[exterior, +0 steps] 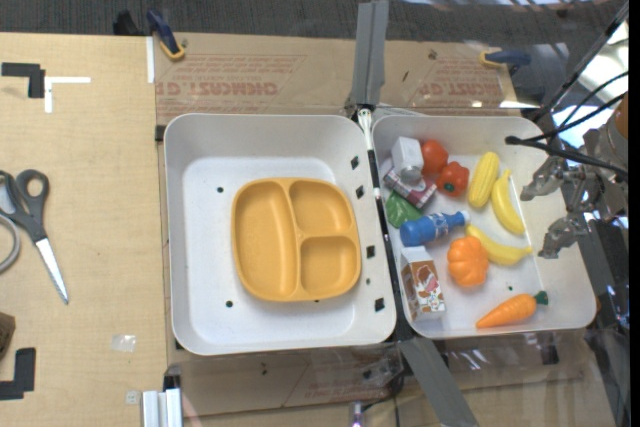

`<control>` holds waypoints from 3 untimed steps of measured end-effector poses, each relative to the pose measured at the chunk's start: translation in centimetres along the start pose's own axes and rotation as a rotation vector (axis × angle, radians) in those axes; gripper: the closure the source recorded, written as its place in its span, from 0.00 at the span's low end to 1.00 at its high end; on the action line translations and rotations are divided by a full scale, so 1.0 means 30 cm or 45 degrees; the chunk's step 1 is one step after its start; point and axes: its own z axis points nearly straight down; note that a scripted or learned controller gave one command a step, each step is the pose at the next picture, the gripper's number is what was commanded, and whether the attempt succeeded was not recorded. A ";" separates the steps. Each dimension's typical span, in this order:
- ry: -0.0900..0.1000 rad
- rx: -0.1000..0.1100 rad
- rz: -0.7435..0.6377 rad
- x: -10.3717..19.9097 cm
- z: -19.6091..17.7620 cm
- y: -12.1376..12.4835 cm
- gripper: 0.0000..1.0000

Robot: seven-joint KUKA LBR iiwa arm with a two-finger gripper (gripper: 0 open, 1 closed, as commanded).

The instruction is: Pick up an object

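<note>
The setting is appearing as a robotics lab. Two white bins (180,245) are sitting on a cardboard-covered bench (80,215), with clamps (165,33), scissors (40,225) and cables (585,105) lying around.

Bench (80,215): two white bins (190,245), scissors (40,225), cardboard sheet (260,80), possibly blue clamps (165,33).
</note>
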 end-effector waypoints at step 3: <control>-0.007 0.002 0.283 -0.230 0.333 -0.019 0.00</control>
